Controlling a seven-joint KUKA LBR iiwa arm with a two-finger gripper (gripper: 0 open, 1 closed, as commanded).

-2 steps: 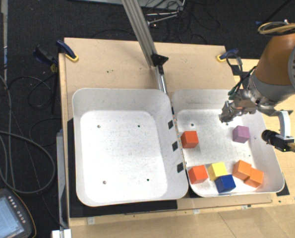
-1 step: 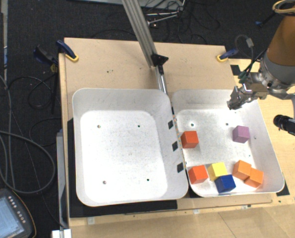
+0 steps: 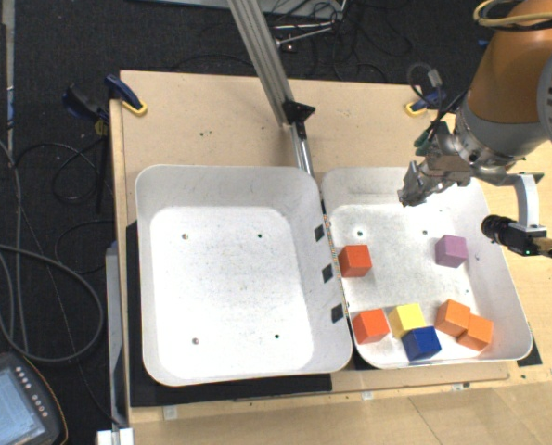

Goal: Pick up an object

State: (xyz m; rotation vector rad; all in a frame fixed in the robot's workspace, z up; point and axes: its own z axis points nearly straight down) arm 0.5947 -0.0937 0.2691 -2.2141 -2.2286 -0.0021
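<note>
My gripper (image 3: pixel 413 196) hangs over the far part of the right bin (image 3: pixel 378 186), above bare floor, with nothing visible between its fingers. Blocks lie in that bin: an orange cube (image 3: pixel 354 260) near the left wall, a purple cube (image 3: pixel 452 250) toward the right, and along the near wall an orange cube (image 3: pixel 371 324), a yellow cube (image 3: pixel 407 318), a blue cube (image 3: pixel 422 343) and two orange blocks (image 3: pixel 465 324) side by side. The gripper is well behind all of them.
The left bin (image 3: pixel 224 267) lies beside the right one on the wooden bench. A slanted metal pole (image 3: pixel 262 44) runs down to the bins' shared far corner. Clamps (image 3: pixel 127 95) sit at the bench's far corners.
</note>
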